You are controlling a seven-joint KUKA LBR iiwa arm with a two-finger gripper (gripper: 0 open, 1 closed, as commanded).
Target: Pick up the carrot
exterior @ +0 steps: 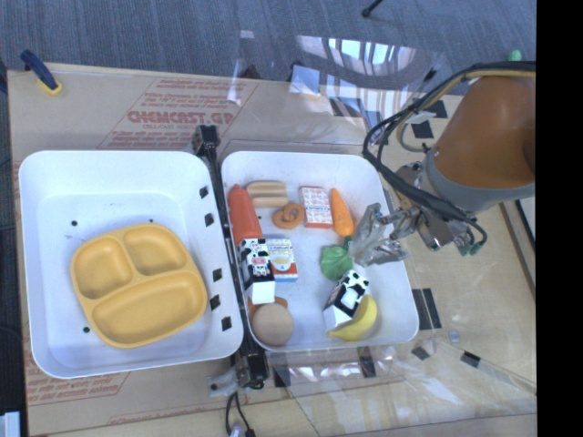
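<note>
The carrot [342, 213] lies in the right bin [392, 289], near its far right corner, its thick end toward the far rim and its tip pointing down toward the near edge. Just beside it on the left sits a small red-and-white checked box [315, 207], almost touching, and left of that a brown pretzel-like ring [290, 215] and a hot-dog bun [266, 192]. A long red-orange sausage-shaped piece [242, 215] runs along the bin's left wall. Near the carrot's tip is a green leafy lump [335, 261], and below that a cow-patterned carton [347, 299] leaning on a banana [357, 322] at the near right corner. Another cow-patterned carton [258, 269], a small juice box [281, 259] and a tan egg-like ball [271, 324] crowd the near left part. The gripper [378, 235] hangs over the right edge of this bin, just right of the carrot and apart from it; its 2 fingers look slightly spread with nothing between them, though the metal parts blur together there. The left bin [36, 244] carries a yellow divided plate [138, 284] with 3 sections.
</note>
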